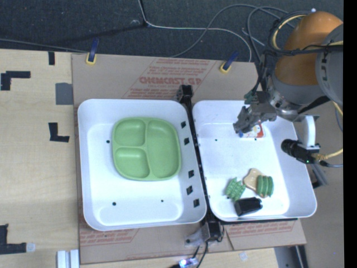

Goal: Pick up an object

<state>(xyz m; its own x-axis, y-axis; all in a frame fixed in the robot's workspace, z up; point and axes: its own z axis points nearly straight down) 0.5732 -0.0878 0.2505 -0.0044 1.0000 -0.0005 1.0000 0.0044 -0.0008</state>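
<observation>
Currently the end effector (249,126) hung low over the rear part of the right bin (223,149), close to a small red-and-white item (257,130) just beside its tip; whether it was released or clenched could not be told from this slanted view, and nothing was seen to be grasped. Candidate objects lay well apart from it at the bin's front: a green knobbly piece (235,188), a tan piece (252,178) touching a green ribbed piece (265,185), and a black block (247,206). The left bin (89,149) carried a green divided plate (146,148). Judged step: approach, grasp unconfirmed. The next move would call for centring on one object, closing, then lifting.
</observation>
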